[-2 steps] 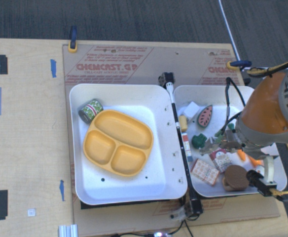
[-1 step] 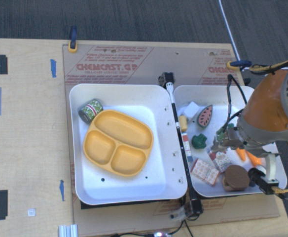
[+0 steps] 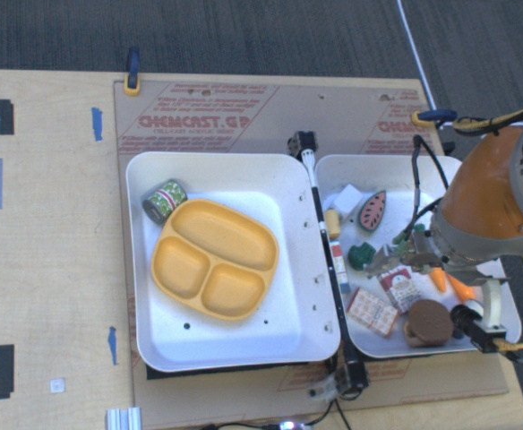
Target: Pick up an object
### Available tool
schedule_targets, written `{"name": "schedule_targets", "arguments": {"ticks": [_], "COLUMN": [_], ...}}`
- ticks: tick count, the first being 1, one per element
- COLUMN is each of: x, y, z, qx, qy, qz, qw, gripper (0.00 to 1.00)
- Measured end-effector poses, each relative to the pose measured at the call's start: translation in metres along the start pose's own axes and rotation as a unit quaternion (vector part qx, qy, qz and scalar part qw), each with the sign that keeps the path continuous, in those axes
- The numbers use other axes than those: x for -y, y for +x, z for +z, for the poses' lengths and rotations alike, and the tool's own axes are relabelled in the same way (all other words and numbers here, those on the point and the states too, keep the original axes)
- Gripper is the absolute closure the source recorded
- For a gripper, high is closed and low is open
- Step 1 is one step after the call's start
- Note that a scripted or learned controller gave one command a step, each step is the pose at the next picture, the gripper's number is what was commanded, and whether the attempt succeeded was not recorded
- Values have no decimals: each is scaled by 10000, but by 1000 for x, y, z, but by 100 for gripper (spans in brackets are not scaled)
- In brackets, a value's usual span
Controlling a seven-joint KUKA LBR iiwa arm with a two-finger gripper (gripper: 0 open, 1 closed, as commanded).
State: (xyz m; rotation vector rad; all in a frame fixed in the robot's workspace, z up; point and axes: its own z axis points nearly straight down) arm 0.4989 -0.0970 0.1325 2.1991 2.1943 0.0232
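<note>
1. Bins: two shallow white bins sit side by side on the desk point(image 3: 47, 240); the left bin point(image 3: 145, 240) holds a yellow divided tray point(image 3: 214, 258) and a small green can point(image 3: 164, 200) just beside the tray's upper left corner.
2. Right bin point(image 3: 351, 173): it holds a clutter of small things, among them a watermelon slice point(image 3: 372, 210), a green toy point(image 3: 361, 256), a red-and-white packet point(image 3: 399, 288), a waffle-like cracker point(image 3: 372, 312), a brown round piece point(image 3: 428, 322) and an orange carrot-like stick point(image 3: 450, 284).
3. Arm point(image 3: 490, 200): it reaches in from the right and hangs over the right bin, its orange band above the wrist covering the bin's upper right part.
4. End effector point(image 3: 407, 256): it is low over the middle of the right bin, pointing toward the left; whether it is spread or pressed together cannot be told here, and nothing is seen pinched in it.
5. Nearest things: the red-and-white packet lies just below the end effector, the green toy just to its left, and the carrot-like stick just to its right under the wrist; the watermelon slice lies a little farther up, and the cracker and brown piece nearer the bin's front edge.
</note>
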Motion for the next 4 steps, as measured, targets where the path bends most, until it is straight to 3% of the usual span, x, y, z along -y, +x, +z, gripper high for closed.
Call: {"name": "schedule_targets", "arguments": {"ticks": [1, 2, 3, 4], "x": [-2, -2, 15, 15], "y": [0, 0, 4, 4], "z": [-10, -10, 40, 40], "qx": [6, 5, -53, -54], "qy": [-22, -20, 71, 70], "qz": [-4, -4, -13, -11], "qw": [10000, 10000, 10000, 10000], "gripper": [100, 0, 0, 0]}}
